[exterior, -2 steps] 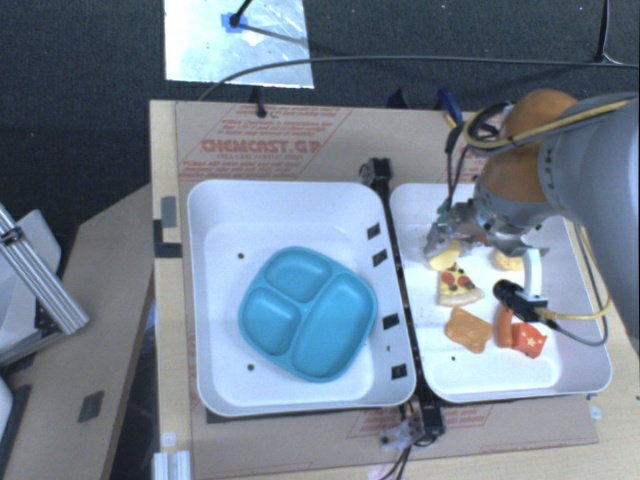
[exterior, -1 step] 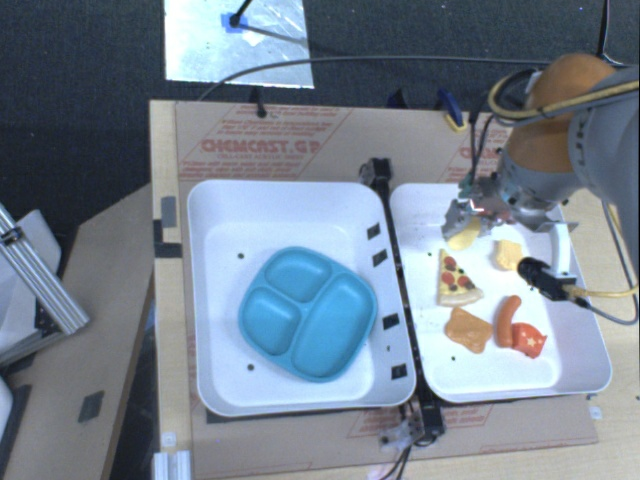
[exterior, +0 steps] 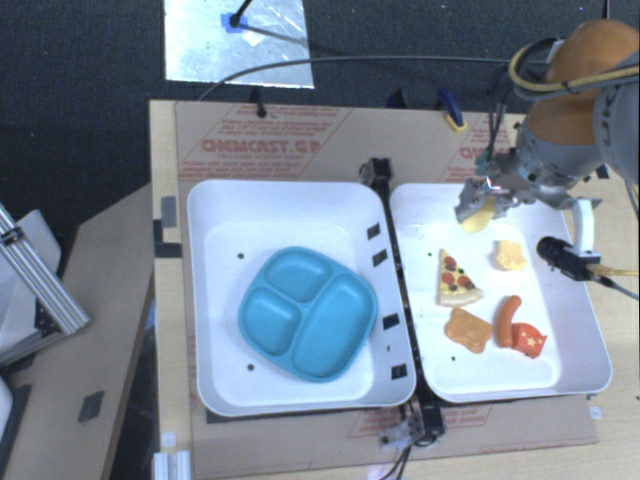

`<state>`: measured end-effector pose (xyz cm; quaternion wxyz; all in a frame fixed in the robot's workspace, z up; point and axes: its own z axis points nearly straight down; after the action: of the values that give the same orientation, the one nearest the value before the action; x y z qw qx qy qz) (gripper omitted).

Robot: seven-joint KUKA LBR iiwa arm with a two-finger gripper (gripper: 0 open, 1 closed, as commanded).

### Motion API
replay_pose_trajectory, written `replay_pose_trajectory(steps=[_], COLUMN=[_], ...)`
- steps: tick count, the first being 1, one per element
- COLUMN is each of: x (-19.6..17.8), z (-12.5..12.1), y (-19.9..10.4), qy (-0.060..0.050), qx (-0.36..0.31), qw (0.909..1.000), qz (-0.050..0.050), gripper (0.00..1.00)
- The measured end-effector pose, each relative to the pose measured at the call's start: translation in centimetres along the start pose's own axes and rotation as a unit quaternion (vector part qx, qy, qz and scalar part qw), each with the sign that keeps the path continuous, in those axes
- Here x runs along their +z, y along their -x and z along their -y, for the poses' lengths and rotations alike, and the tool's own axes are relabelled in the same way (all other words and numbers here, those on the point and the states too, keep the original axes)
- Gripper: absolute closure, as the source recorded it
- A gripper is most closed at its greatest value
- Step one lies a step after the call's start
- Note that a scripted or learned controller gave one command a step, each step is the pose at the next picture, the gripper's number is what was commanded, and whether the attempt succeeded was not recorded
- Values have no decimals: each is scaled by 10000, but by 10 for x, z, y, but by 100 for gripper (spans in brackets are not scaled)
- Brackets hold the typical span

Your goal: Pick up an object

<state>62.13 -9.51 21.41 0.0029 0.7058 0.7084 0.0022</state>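
Observation:
In the right bin (exterior: 590,368) lie several toy foods: a pizza slice (exterior: 457,278), a pale yellow cheese block (exterior: 510,256), a brown toast piece (exterior: 468,329), a sausage (exterior: 508,311) and a red piece (exterior: 529,340). My gripper (exterior: 484,208) hangs over the bin's back left part, reaching in from the right. A small yellow food piece (exterior: 477,219) shows between its two grey fingers, which are closed against it. The arm's wrist hides the top of that piece.
The left bin (exterior: 290,193) holds a blue divided plate (exterior: 308,311). A black divider with clips (exterior: 390,268) runs between the bins. A black cable fitting (exterior: 565,258) juts over the right bin's right side. A foil sheet (exterior: 238,28) lies beyond the bench.

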Motion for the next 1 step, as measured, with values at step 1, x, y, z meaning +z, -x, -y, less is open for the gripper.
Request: replay_pose_trajectory(steps=[1], x=[7], z=[5], y=[-50], qy=[-31], qx=[-26], qw=[10000], qz=[-11], gripper=[100])
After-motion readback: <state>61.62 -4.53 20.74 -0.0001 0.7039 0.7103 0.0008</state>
